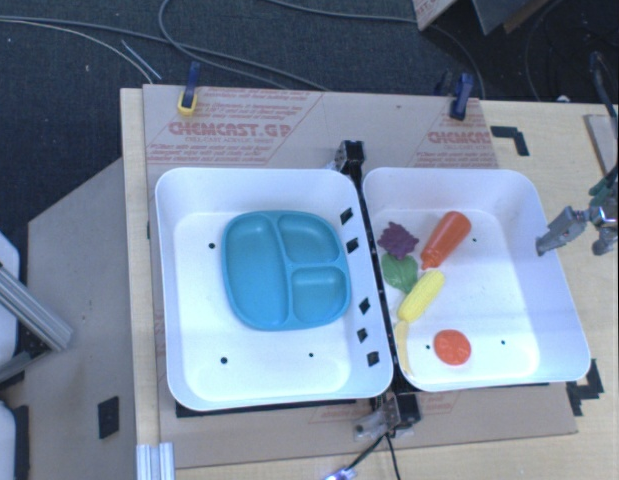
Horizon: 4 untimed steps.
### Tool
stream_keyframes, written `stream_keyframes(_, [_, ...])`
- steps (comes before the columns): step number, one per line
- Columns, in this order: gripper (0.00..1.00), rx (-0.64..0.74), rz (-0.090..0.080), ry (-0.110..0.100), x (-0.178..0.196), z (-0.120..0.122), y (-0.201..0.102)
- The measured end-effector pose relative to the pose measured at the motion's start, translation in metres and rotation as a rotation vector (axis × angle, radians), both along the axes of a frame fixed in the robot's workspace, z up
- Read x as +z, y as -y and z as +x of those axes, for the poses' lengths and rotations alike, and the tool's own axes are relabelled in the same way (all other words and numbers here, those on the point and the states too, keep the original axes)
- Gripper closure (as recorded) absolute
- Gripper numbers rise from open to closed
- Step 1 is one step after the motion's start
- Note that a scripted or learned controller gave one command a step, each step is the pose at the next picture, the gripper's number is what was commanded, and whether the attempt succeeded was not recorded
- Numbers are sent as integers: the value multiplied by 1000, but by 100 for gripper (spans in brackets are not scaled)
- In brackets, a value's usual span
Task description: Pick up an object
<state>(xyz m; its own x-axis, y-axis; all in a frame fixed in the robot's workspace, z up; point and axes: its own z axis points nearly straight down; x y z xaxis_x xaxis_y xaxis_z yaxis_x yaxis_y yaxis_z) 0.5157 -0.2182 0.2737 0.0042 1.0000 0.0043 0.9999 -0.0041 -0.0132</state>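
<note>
I'm watching the gripper [561, 230] hanging empty, fingers spread, at the right bin's [549, 298] right rim, while the carrot [446, 238], corn [421, 295] and leafy pieces [398, 255] are crowding the left side, risking a two-item pinch.

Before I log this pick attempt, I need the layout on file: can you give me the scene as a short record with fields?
left bin: holds a blue divided tray
right bin: holds the toy foods
foods: orange carrot, purple piece, green piece, yellow corn, round orange slice
grouping: carrot, purple, green and corn cluster near the bin's left wall; slice lies apart, nearer the front
claw: at the right bin's right rim, holding nothing
</note>
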Motion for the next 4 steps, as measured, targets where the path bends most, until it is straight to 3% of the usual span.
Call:
stream_keyframes(1, [0,4,-4,13,7,2,-1])
stream_keyframes(4, [0,4,-1,7,-146,-13,1])
